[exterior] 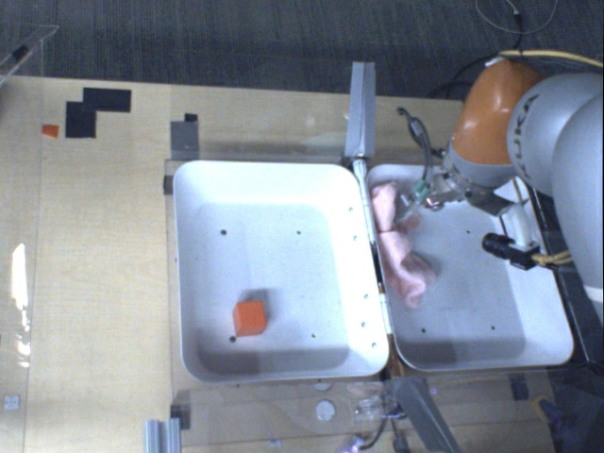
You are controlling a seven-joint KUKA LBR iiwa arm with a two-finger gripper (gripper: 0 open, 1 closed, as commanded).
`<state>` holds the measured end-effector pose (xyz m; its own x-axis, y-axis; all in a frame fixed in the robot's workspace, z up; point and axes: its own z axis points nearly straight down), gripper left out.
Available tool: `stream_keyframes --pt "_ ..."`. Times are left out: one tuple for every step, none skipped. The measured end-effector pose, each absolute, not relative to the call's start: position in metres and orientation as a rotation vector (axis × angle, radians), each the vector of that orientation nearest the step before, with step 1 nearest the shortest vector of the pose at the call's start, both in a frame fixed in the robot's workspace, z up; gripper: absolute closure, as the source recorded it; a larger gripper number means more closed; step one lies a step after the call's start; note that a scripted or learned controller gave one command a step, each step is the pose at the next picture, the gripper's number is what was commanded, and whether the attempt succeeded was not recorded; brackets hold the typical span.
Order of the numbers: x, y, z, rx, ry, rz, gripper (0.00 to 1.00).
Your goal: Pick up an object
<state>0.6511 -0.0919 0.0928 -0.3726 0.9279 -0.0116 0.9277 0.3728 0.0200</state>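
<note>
Two white bins side by side on a pale wooden surface [94, 281]. A grey upright post [360, 111] stands at the far end of the seam between them.

Left bin [203, 253]: one small orange block [250, 318], sitting near the front left part of the floor, well apart from the walls. A few dark dots on the bin floor.

Right bin [491, 338]: a pink cloth [396, 248], crumpled and elongated, lying along the bin's left wall. It runs from the far left corner down toward mid-bin, with its lower end bunched and spread a little toward the centre. Its left edge touches or nearly touches the wall next to the seam.

Arm [557, 130] comes in from the right, grey with the orange band [491, 111] showing over the far right corner of the right bin. The jaws [415, 199] hang at the far left part of the right bin, just beside the upper end of the cloth, on its right. Cannot tell whether the jaws are released or clenched; the tip is small and dark against the cloth edge. Nothing is clearly seen between them.

A black fitting [505, 246] with cabling juts from the arm over the bin's right half.

Far left on the surface: black L-shaped marker [94, 109] and a small orange square [50, 131] beside it, both well apart from the bins.
</note>
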Motion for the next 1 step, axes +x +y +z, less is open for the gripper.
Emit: stream_keyframes --pt "0.6537 -0.0894 0.1031 1.744 2.587 0.023 1.0"
